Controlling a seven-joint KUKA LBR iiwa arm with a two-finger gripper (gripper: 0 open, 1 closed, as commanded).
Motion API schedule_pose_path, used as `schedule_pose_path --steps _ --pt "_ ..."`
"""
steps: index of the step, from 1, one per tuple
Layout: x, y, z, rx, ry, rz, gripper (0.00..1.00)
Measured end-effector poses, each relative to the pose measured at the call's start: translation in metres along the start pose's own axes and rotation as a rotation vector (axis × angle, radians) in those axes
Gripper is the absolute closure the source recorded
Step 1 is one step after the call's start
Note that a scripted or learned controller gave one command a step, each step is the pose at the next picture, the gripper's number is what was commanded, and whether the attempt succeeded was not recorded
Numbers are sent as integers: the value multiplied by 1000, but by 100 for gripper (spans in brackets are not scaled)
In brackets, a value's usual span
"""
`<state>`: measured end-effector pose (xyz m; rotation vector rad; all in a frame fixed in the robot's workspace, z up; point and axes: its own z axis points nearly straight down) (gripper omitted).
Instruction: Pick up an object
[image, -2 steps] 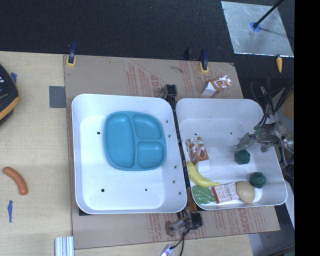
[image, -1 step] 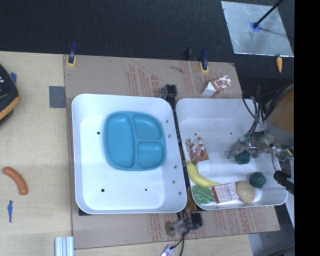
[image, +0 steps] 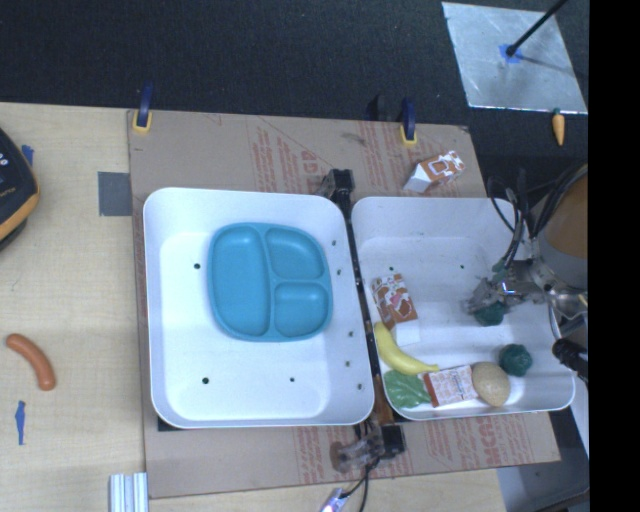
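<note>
Glossy white plastic bins (image: 165, 300) are resting on matt brown cardboard (image: 250, 140); inside the left bin, a smooth blue plastic plate (image: 268, 281) is lying.

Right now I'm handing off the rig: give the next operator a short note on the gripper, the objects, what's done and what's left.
Gripper: low in the right bin, at a dark green object; whether it grips it is unclear.
Same bin: second green piece, potato, banana, red packet.
Left bin: blue divided plate.
Done: nothing visibly lifted.
Left: confirm the grasp, then lift.
</note>
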<state>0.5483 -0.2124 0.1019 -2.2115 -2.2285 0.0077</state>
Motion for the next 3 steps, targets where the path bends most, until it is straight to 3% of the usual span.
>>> schedule_pose_path --steps 1,2,3 --pt "24 -4 -75 -4 2 4 100" --pt "27 79 -79 -3 2 4 100" --pt "106 51 -65 0 2 2 100"
